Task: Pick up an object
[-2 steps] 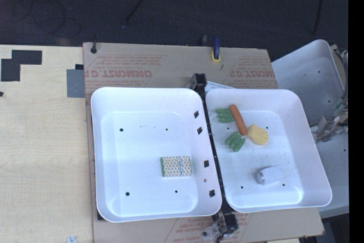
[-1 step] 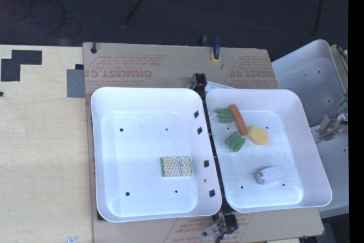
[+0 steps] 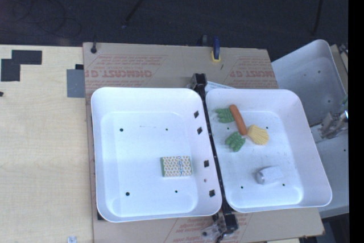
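Now, from the left: I see the left bin [image 3: 105, 122] holding one flat green-and-white packet [image 3: 176, 166] near its front. The right bin [image 3: 296, 122] holds an orange carrot [image 3: 238, 119] between two green leafy pieces [image 3: 225, 115], a yellow piece [image 3: 257, 135] touching the carrot's tip, and a grey block [image 3: 269, 174] apart. The gripper [image 3: 334, 122] sits outside the bins, far right; whether it is parted or closed I cannot tell.

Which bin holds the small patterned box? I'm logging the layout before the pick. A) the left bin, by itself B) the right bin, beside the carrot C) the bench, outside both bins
A: the small patterned box lies alone on the floor of the left bin, while the carrot is in the right bin.
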Controlling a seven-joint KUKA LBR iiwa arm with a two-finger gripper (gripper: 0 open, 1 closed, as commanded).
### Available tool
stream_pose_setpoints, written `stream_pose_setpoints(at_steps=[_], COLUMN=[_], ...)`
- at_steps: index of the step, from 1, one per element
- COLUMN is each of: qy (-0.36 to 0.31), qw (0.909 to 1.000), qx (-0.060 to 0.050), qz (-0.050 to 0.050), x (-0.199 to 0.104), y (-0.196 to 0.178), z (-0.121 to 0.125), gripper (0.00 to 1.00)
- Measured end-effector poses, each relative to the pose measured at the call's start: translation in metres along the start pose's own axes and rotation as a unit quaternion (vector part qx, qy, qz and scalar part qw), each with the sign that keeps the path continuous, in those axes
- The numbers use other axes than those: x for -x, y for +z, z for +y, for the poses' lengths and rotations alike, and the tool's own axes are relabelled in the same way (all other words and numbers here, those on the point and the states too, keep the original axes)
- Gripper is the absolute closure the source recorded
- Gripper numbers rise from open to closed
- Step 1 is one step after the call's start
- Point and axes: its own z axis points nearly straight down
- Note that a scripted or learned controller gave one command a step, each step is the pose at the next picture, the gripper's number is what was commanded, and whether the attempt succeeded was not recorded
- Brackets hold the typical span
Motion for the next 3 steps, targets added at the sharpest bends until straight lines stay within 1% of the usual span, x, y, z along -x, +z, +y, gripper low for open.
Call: stream_pose_setpoints(at_steps=[3], qy=[-0.006], qw=[1.0000], qx=[-0.003], qz=[0.001], x=[0.003], y=[-0.027], z=[-0.001], gripper=[1.00])
